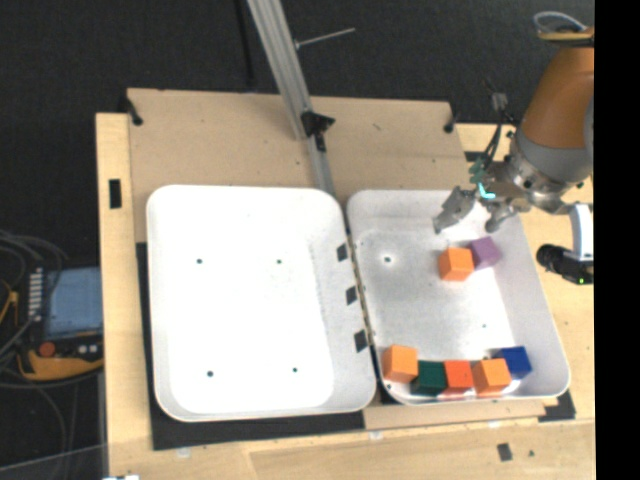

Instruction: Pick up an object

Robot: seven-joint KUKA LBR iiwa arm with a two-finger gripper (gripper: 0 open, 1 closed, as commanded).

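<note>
My gripper [472, 218] hangs over the far part of the right bin [420, 298], open, with nothing between its fingers. Just below it in the view an orange cube [456, 264] lies on the bin floor, touching a purple cube [485, 252] at its right. Along the near rim of the same bin sits a row of cubes: an orange one [401, 361], a green one [430, 376], a red-orange one [458, 374], another orange one [491, 374] and a blue one [514, 360].
The left bin [250, 298] lies beside the right one, separated by a narrow ridge with black clips [352, 293]. A slanted metal pole [290, 78] rises from behind the bins. The bench edge runs close to the bins' near side.
</note>
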